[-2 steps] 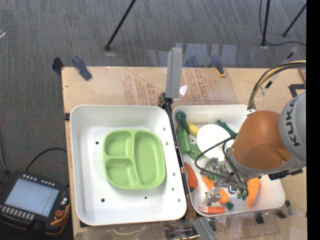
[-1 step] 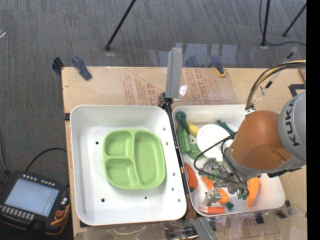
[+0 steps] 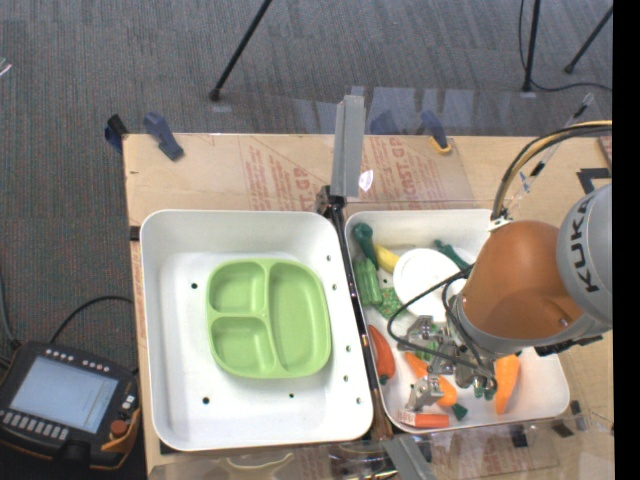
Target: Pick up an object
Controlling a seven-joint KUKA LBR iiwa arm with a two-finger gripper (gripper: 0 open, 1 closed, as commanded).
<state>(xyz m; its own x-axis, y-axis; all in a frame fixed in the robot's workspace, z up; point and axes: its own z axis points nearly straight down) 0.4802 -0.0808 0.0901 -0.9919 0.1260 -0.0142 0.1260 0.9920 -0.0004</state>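
My gripper (image 3: 434, 373) hangs low over the front of the right bin (image 3: 556, 400), below the orange wrist band. Right under and around it lie several orange carrot-like pieces: one (image 3: 383, 354) to its left, one (image 3: 506, 382) to its right, and one (image 3: 431, 420) flat by the front wall. Small green and orange bits sit directly beneath the gripper, partly hidden by it. I see nothing clearly lifted off the bin floor.
Further back in the right bin are a white round plate (image 3: 424, 272), a yellow piece (image 3: 387, 258) and green toy vegetables (image 3: 370, 280). The left bin (image 3: 170, 268) holds a green divided plate (image 3: 268, 318). A pendant (image 3: 62, 398) lies on the floor at left.
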